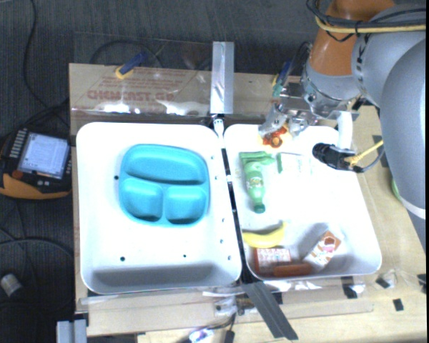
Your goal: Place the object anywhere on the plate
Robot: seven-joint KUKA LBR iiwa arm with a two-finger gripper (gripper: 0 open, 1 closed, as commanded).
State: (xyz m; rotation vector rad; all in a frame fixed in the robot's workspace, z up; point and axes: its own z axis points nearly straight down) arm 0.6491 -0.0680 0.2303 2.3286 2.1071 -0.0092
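A blue three-compartment plate [164, 183] lies in the left bin [100, 249] with nothing on it. My gripper [278, 130] hangs over the far left corner of the right bin [361, 213], just right of the divider between the bins. A small orange-red object [273, 139] sits between its fingertips, raised a little above the bin floor. The gripper is well to the right of the plate and farther back.
The right bin holds a green bottle [255, 179], a yellow banana [263, 237], a brown bar [275, 257] and a small carton [323, 249]. A black part on the arm [332, 154] juts over that bin. A handheld unit [39, 159] lies left of the bench.
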